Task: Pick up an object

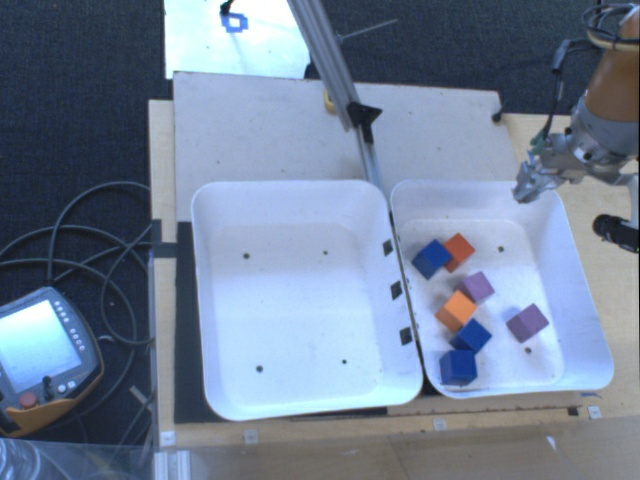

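Gripper: mine, hanging over the right bin's far right rim; finger state I cannot tell. Right bin contents: three blue cubes, two orange cubes, two purple cubes, all loose on the floor. Left bin: beside it, touching.
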You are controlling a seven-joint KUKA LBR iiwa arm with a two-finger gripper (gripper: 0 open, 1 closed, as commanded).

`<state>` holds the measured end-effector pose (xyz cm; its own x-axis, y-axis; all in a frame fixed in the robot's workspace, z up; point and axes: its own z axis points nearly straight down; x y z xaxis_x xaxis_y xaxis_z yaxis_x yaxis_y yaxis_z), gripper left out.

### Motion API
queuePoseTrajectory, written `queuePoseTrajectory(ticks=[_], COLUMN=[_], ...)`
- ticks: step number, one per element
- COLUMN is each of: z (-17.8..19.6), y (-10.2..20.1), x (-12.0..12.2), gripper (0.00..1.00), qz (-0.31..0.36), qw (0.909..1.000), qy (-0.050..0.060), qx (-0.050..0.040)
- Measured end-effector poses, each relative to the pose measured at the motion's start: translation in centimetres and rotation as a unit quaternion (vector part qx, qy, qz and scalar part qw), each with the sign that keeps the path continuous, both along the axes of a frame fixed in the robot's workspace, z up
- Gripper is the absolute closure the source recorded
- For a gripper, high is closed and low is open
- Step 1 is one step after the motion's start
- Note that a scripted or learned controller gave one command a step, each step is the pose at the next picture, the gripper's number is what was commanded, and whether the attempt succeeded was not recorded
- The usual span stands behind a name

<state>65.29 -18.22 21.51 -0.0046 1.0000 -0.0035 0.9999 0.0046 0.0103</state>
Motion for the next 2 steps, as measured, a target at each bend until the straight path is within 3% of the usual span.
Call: queuePoseTrajectory(ticks=[1, 2], z=[0.6, 1.8], y=[0.0, 5.7], x=[0.1, 0.0], gripper=[1.0, 1.0], qz=[0.0, 0.003], qw=[1.0, 1.0], qy=[0.003, 0.003], qx=[0.0009, 0.0025])
